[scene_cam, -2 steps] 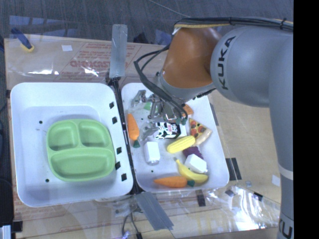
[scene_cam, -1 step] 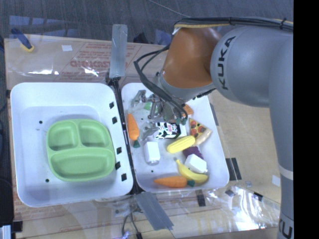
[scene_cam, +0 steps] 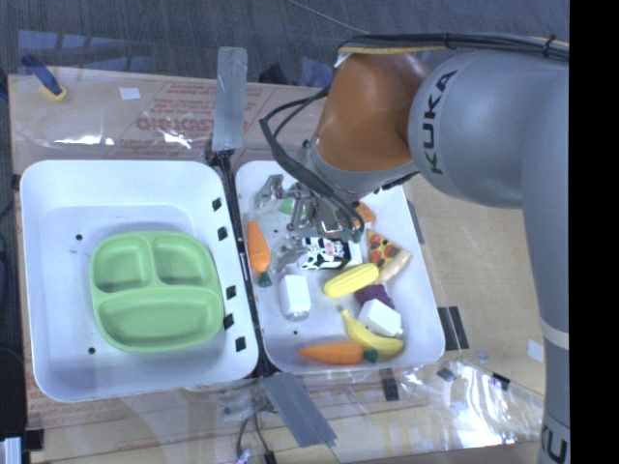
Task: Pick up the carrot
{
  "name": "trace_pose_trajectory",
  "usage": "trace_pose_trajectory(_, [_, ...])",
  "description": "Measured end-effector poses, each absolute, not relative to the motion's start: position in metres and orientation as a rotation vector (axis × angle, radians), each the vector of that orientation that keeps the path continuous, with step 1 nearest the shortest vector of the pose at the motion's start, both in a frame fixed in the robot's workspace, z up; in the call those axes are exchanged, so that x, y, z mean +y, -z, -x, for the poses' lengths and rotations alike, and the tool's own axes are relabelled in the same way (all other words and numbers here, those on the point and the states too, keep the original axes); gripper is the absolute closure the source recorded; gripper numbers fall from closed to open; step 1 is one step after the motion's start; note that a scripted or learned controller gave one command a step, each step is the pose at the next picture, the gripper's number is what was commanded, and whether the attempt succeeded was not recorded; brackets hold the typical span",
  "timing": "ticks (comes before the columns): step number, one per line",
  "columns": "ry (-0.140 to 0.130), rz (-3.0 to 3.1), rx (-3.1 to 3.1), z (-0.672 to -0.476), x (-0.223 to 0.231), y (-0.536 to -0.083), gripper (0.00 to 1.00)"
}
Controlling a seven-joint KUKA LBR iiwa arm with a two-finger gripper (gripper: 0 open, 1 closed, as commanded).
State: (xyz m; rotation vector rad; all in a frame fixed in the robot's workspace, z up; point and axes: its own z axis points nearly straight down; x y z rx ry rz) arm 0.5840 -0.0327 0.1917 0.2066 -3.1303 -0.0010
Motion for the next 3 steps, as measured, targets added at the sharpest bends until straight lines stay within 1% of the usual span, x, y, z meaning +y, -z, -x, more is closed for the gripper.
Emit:
trace_pose_trajectory(1, [0.001,-0.207,-3.13,-0.584,-0.033,-0.192,0.0])
trace_pose_trajectory(2, [0.002,-0.421,-3.104,-0.577,-0.019,-0.192,0.0])
trace_pose_trajectory(3, [-0.005,-0.696,-3.081,-0.597,-0.083,-0.111,0.0])
